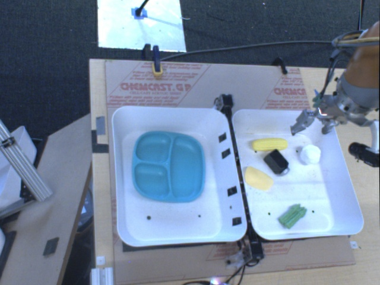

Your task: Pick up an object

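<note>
Glossy white bins [347, 218], ridged yellow corn [269, 144], metal claw [313, 122] spread above

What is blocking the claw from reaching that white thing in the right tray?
Nothing visible. The gripper hangs over the right bin, and the white object lies just below it with bare floor between. The black block sits off to the side.

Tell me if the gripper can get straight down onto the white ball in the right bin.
Probably yes. The gripper hangs above the far end of the right bin, and the white ball lies just nearer the camera with nothing on top. The black block lies beside it, apart from it.
</note>
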Robot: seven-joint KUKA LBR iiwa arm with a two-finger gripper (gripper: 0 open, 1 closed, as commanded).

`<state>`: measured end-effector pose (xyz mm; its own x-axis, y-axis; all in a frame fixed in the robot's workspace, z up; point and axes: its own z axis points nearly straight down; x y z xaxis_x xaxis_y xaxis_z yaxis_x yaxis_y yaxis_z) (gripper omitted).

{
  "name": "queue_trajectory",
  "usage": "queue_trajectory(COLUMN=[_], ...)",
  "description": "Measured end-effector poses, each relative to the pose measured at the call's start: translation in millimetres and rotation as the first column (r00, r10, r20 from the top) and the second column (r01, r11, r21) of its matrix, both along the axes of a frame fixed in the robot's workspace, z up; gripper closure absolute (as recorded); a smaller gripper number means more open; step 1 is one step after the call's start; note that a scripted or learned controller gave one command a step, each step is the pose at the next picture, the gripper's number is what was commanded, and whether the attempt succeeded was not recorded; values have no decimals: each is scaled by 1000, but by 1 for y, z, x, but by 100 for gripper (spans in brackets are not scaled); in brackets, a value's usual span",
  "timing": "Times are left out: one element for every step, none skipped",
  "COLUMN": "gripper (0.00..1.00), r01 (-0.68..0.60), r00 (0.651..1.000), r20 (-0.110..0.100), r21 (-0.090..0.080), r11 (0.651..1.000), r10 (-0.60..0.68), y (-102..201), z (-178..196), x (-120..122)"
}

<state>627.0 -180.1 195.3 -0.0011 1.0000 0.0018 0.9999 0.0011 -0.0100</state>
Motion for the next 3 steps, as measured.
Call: queue_trajectory(gripper=[0, 0, 0], r01=[-2, -1, 0], r00=[1000, 1000, 1000], r20=[12, 7, 9], r21=[-2, -1, -2], r11=[1000, 1000, 1000], r10=[2, 1, 0], y=[0, 3, 4], z=[7, -53, -105], x=[3, -3, -3])
